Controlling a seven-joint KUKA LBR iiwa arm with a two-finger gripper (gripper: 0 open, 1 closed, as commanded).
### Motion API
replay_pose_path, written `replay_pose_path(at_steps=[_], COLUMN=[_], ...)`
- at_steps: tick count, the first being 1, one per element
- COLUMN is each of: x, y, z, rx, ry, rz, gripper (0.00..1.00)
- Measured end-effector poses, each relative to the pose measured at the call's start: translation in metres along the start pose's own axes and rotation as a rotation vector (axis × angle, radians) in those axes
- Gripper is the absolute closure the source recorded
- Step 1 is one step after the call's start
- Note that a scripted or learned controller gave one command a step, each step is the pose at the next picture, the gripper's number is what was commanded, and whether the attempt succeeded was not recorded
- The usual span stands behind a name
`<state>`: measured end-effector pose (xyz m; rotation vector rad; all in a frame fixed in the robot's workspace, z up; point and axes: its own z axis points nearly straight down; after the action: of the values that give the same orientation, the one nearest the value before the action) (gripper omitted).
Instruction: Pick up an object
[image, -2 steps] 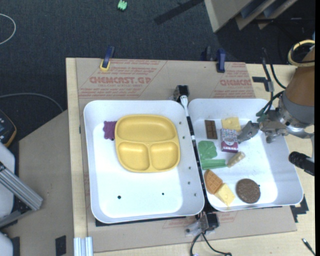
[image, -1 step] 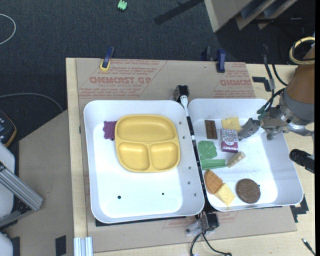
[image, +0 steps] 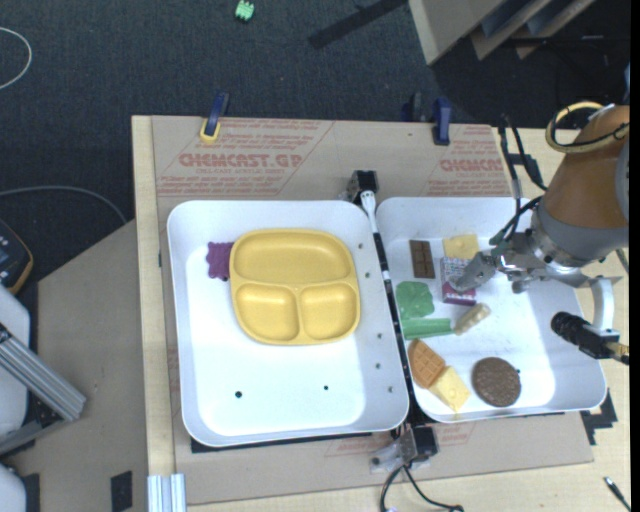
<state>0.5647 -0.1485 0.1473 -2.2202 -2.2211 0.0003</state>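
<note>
Tool (image: 478, 272) beside upright purple packet (image: 459, 281)

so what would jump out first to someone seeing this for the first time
The big yellow divided plate in the left bin draws the eye first, with a purple object peeking out at its left edge. Next comes the right bin, scattered with small items such as a green block and a round brown cookie. The arm's tool hangs over that clutter from the right.
</note>
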Motion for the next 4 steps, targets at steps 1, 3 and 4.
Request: replay_pose_path(at_steps=[1,3,4], x=[0.008,0.008,-0.001], y=[-0.001,-0.001,0.000], z=[0.056,0.053,0.005], rx=[0.001,0.000,-0.002], ry=[0.001,0.000,-0.002], rz=[0.000,0.002,0.001], gripper=[0.00,1.00,1.00])
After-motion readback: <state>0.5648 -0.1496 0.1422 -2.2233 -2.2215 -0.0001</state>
